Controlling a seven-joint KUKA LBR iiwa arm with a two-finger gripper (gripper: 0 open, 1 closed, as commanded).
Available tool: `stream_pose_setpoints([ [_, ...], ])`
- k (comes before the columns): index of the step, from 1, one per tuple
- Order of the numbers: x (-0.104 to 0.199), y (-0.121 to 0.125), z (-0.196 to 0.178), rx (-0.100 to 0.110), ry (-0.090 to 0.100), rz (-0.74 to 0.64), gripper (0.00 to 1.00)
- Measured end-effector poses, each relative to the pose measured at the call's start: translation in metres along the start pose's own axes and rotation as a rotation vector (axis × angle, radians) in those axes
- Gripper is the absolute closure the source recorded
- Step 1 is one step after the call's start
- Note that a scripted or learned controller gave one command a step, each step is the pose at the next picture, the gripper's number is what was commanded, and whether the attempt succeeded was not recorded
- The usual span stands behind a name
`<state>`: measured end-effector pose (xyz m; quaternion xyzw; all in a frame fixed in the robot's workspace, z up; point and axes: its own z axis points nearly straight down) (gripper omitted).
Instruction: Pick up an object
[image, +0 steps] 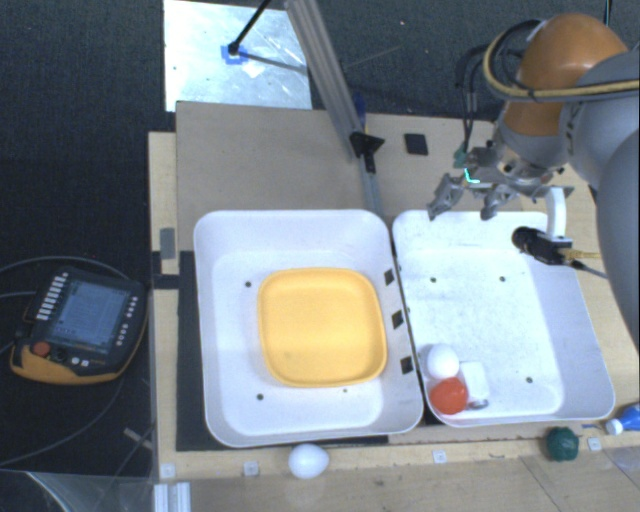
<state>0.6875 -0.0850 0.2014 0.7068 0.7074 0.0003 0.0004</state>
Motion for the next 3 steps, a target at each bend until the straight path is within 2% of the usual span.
stream_pose_setpoints([
  [1,0.0,0.0,0.0,0.0,0.0,0.0,0.0],
  [2,0.004,0.005,0.059,0.004,0.0,0.0,0.0],
  [3,0.002,0.005,0.095,0.0,-0.002,0.001,0.0],
])
